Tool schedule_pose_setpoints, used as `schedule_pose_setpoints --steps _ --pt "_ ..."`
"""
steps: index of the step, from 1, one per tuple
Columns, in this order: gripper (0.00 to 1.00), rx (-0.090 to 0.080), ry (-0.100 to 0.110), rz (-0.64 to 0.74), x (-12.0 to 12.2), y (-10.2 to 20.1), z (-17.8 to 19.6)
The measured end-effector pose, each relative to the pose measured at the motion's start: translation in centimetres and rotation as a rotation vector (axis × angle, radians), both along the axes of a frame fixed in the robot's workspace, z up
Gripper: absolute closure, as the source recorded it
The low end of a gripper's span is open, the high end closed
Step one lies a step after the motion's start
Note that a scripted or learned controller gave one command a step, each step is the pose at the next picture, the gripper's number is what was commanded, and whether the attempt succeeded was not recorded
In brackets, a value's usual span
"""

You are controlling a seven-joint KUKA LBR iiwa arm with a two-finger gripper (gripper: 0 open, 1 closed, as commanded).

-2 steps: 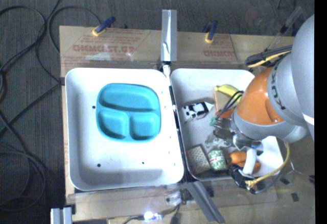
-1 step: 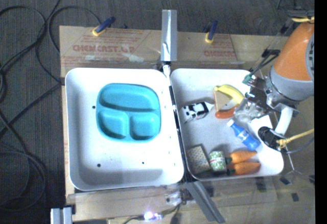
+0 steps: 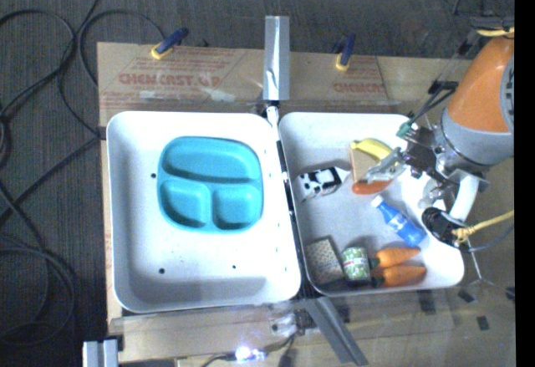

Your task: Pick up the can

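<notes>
camera view, from above the tabletop [image 3: 117, 73]: two shallow white bins sit side by side, the left bin [image 3: 134, 273] carrying a blue sectioned tray [image 3: 211, 183], the right bin [image 3: 322, 127] cluttered with small goods. the can [image 3: 355, 264], short and green-labelled, stands near the front wall of the right bin, between a grey mesh-patterned block [image 3: 322, 258] on its left and two carrots [image 3: 399, 265] touching or nearly touching its right side. judged from its look, it is a stiff metal cylinder, light to middling in weight, smooth and likely slippery on its curved wall, not fragile; the sound hold would be across its round body from above, with the fingers set fore and aft where the neighbours leave room, though the crowding may hinder that. the gripper [image 3: 393, 163], at the end of the grey-and-orange arm [image 3: 481, 106] reaching in from the right, hangs over the back half of the same bin, close by a yellow item [image 3: 368, 152] and an orange piece [image 3: 368, 186]. whether it is parted or closed cannot be told here. the can lies well apart from it, nearer the front edge and slightly to the left, with a blue bottle [image 3: 399, 223] between the two.
</notes>
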State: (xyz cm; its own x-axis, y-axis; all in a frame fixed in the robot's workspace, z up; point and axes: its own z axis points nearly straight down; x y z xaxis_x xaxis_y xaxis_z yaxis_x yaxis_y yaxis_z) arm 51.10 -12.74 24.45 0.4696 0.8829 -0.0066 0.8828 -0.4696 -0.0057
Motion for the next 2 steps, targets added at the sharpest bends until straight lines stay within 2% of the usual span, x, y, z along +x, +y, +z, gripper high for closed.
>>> schedule_pose_setpoints --steps 1,2 --pt "0.00 0.006 0.003 -0.003 -3.0 0.8 -12.9" --pt "0.00 -0.001 -0.001 0.021 -2.7 6.5 6.3"
